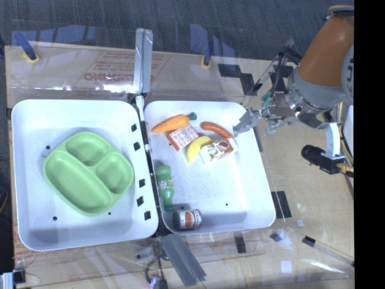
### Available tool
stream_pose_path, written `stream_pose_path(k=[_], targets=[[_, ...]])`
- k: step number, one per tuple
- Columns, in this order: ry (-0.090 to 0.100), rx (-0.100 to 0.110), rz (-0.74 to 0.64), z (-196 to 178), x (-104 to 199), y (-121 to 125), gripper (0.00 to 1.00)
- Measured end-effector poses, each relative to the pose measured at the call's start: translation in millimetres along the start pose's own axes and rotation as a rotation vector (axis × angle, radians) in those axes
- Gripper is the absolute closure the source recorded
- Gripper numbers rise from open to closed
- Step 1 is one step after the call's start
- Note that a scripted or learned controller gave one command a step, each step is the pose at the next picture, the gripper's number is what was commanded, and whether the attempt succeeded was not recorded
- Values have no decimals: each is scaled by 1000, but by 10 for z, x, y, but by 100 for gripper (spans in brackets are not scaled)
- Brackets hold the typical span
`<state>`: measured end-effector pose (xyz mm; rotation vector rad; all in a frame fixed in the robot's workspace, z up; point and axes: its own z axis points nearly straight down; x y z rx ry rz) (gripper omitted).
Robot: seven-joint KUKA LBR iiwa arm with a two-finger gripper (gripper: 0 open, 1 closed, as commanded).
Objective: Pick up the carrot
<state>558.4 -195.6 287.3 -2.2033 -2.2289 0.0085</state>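
The carrot [170, 123], orange with a small green top, lies in the right bin [255, 185] near its far left corner. It points left and rests free, just above a red and white carton [180, 138]. My gripper [243, 126] hangs over the bin's far right edge, about a hand's width to the right of the carrot. Its tip sits just beyond the right end of a red sausage [215, 129]. Nothing shows in its grasp.
A banana [197, 147] and a small snack box [218, 150] lie mid-bin. A green bottle [164, 185] and a can [188, 219] lie along the near left side. The left bin [30, 221] holds a green divided plate [89, 171].
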Motion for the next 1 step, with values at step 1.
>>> stream_pose_path(k=[1], targets=[[-1, -3, 248, -520, 301, 379, 0]])
